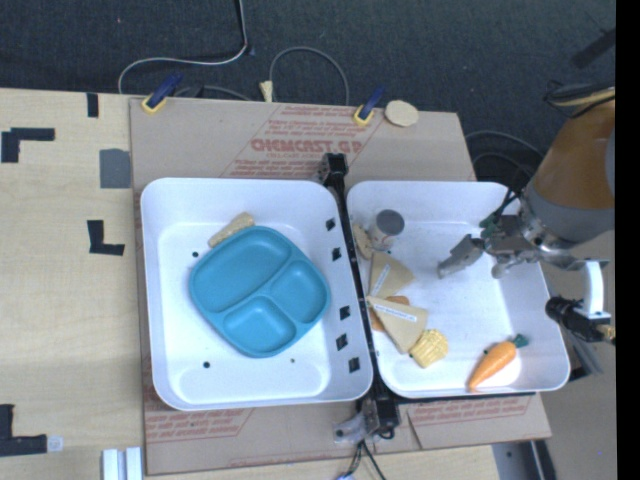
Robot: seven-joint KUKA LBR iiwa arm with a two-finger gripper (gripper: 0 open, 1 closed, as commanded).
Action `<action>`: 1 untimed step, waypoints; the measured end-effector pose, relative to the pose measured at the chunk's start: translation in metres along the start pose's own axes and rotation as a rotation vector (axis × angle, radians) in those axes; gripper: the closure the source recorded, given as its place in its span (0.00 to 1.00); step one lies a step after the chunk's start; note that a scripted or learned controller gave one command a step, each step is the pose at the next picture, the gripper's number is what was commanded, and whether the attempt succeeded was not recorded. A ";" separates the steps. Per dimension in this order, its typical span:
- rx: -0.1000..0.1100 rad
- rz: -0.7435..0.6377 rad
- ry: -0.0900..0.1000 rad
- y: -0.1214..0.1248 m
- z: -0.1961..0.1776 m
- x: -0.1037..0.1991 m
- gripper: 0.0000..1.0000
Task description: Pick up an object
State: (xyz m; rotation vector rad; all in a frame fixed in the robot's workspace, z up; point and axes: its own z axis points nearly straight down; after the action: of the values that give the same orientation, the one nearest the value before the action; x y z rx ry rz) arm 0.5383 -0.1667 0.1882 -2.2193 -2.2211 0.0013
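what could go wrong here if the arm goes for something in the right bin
The gripper hangs over bare floor of the right bin, so closing here would probably catch nothing. The yellow pieces lie crowded against the divider; a finger may strike the wall or drag several pieces at once. The carrot sits close to the near rim, leaving little room for a finger on that side.

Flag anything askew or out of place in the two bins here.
Mostly tidy. The blue divided plate sits skewed in the left bin, partly over a tan piece. A small round tan disc lies outside the bins on the cardboard.
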 end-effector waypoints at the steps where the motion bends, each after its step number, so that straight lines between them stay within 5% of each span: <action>1: 0.007 -0.005 0.004 0.001 0.081 0.072 0.00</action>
State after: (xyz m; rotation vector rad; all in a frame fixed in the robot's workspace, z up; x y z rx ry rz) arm 0.5389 -0.0951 0.1076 -2.2078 -2.2216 0.0055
